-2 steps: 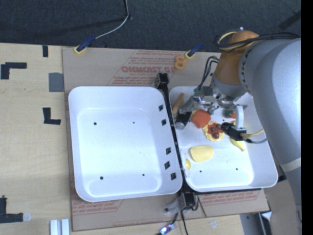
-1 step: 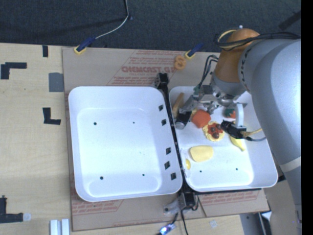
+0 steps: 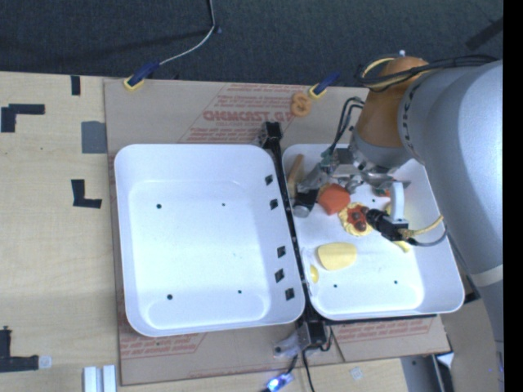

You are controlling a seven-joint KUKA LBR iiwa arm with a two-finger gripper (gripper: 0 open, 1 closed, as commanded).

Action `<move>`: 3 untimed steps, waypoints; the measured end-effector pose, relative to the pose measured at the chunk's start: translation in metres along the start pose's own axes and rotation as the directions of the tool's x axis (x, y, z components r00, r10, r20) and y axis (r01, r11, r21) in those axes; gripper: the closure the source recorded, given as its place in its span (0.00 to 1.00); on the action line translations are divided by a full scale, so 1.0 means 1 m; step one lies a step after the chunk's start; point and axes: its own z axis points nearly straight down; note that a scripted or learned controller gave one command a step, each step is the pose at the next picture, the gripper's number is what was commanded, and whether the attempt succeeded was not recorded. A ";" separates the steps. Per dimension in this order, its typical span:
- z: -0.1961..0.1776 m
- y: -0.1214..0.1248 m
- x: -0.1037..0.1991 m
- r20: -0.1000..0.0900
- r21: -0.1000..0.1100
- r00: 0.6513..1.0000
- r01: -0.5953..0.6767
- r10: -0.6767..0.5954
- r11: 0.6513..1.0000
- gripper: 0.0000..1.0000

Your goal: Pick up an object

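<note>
Overhead view of a bench bearing two shallow white plastic bins side by side on a brown cardboard sheet (image 3: 245,121) printed with red lettering. The left white bin (image 3: 196,235) shows a bare floor marked by a few small dark dots. The right white bin (image 3: 425,288) holds the loose objects: a pale yellow rounded lump (image 3: 337,256) lies near the middle of its floor, a small yellow-and-red patterned object (image 3: 356,219) sits just above and to the right of that lump, and an orange-red rounded object (image 3: 333,199) rests near the bin's upper left part. A tan stick-like piece (image 3: 295,168) lies tilted close to the wall shared by the two bins. The grey arm with an orange band (image 3: 392,109) above the wrist reaches in from the right, and its two-finger gripper (image 3: 347,180) is lowered over the upper part of the right bin, directly above the orange-red rounded object and apparently touching it. Whether the gripper is open or closed cannot be told from this angle. A black clip strip (image 3: 279,211) joins the bins along their shared wall.
</note>
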 end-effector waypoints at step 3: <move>-0.104 0.019 -0.070 -0.007 0.015 1.000 0.006 -0.006 1.000 1.00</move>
